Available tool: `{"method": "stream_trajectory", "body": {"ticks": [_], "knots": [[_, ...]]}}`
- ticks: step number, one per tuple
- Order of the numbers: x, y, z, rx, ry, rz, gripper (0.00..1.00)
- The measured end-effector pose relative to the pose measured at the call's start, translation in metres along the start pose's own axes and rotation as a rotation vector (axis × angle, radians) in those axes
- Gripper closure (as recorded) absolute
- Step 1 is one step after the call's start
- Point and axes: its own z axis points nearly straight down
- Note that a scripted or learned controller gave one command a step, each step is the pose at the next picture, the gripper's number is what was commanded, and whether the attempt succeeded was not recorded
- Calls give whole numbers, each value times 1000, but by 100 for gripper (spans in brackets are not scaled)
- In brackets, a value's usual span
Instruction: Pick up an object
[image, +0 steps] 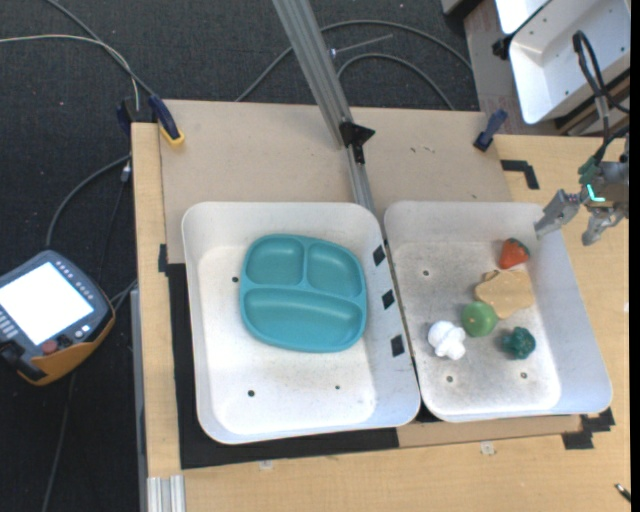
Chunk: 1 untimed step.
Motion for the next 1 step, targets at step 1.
{"method": "stream_trajectory", "body": {"ticks": [1], "knots": [[0, 0, -1, -2, 0, 0, 0]]}}
